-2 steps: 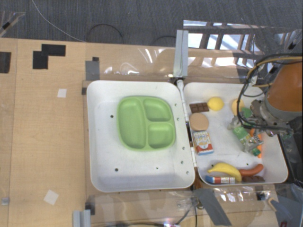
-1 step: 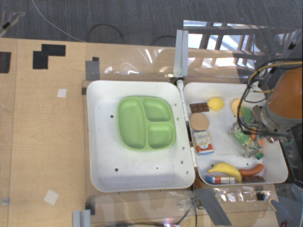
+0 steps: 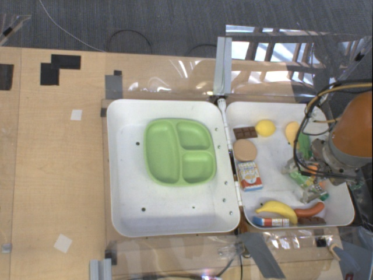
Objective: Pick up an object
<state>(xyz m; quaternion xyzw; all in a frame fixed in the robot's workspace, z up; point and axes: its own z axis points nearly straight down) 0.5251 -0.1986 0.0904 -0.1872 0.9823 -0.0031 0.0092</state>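
gripper (image 3: 309,177) hangs low over the right bin (image 3: 274,156), right side; can't tell whether it grips anything. nearest target, the banana (image 3: 278,207), lies just near-left of it, long axis running left-right, beside the sausage (image 3: 310,210).

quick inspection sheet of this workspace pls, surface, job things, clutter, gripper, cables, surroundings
surface: wooden bench bearing two shallow white bins side by side, left bin and right bin.
job's things: in the right bin, a chocolate bar, a lemon, a round brown cookie, a small carton, a banana, a sausage and a marker-like tube.
clutter: a green divided plate lies in the left bin; black patches on the bench.
grippers: the gripper is low over the right bin's right side; nothing seen held.
cables: black and yellow cables loop by the arm; a thin wire crosses the floor.
surroundings: dark grey carpet.
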